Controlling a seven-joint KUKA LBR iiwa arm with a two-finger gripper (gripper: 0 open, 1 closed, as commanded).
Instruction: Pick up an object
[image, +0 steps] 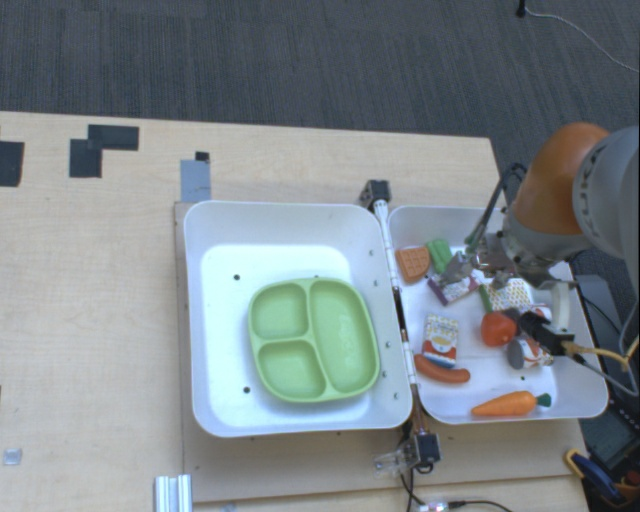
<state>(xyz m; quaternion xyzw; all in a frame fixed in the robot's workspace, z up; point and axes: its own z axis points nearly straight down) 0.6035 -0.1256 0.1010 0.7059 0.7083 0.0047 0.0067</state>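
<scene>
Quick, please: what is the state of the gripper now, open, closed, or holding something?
Gripper: cannot be told; it is low over the right bin, among the toys.

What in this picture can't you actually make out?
- The gripper, camera view: small and dark among toys in the shallow white right bin, so its fingers' state is unreadable.
- Small white printed packet: lettering too small to read.
- Grey and purple object beside the gripper: too small to identify.
- Grey arm with orange band: cut off by the right edge.
</scene>
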